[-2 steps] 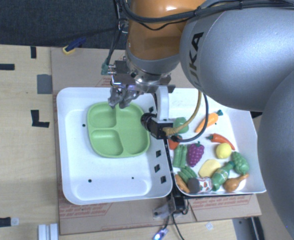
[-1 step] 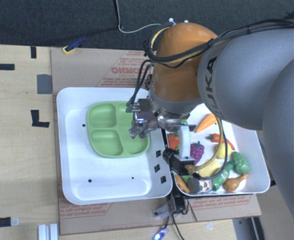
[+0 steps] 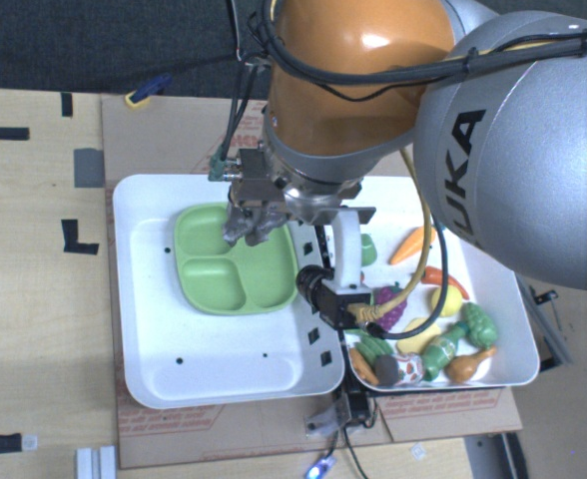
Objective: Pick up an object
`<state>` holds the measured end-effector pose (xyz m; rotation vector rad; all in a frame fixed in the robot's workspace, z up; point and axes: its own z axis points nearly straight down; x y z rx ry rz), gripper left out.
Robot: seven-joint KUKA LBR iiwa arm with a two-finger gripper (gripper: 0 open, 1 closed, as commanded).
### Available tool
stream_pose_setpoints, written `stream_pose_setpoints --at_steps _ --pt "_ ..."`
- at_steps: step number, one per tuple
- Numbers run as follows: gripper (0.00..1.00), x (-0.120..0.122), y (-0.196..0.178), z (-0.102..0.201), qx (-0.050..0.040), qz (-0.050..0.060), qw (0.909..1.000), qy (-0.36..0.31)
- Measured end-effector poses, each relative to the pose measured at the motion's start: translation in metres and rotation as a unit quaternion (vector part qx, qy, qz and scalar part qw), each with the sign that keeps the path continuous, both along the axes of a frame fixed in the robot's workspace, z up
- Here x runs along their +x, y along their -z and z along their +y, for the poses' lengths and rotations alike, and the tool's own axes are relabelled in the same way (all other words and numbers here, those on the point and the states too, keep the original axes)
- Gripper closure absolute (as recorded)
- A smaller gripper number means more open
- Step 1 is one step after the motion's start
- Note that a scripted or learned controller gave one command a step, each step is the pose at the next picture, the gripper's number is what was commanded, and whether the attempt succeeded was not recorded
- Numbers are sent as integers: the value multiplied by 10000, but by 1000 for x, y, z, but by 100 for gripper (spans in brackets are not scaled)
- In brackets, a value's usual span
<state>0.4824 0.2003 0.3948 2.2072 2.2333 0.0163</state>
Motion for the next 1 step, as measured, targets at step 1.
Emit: stream_pose_setpoints --at_steps 1 --pt "100 1 25 -62 -44 62 9999 77"
